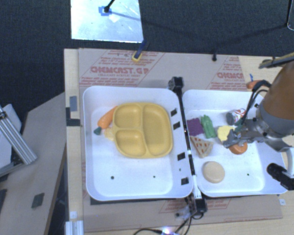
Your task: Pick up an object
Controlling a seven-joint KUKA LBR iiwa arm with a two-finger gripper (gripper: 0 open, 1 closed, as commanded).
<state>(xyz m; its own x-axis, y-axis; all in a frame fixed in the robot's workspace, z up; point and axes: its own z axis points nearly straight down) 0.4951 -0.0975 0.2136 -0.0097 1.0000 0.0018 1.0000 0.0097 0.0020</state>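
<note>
My gripper (pixel 234 141) is low in the right bin (pixel 250 185), at its middle right. It sits directly over a small red-orange object (pixel 240 149) and beside a yellow piece (pixel 224 132). Left of them lie a green piece (pixel 208 126), a purple piece (pixel 194 126) and a brown wedge-shaped slice (pixel 201 146). A tan round bun (pixel 213 172) rests near the bin's front. A grey and red item (pixel 235 116) lies just behind the gripper. The wrist hides part of the red-orange object.
The left bin (pixel 103 180) holds a yellow divided plate (pixel 139 129) with an orange carrot (pixel 106 118) at its left edge. A black ridge with clips (pixel 182 131) separates the bins. The arm's body (pixel 284 106) covers the right bin's far right side.
</note>
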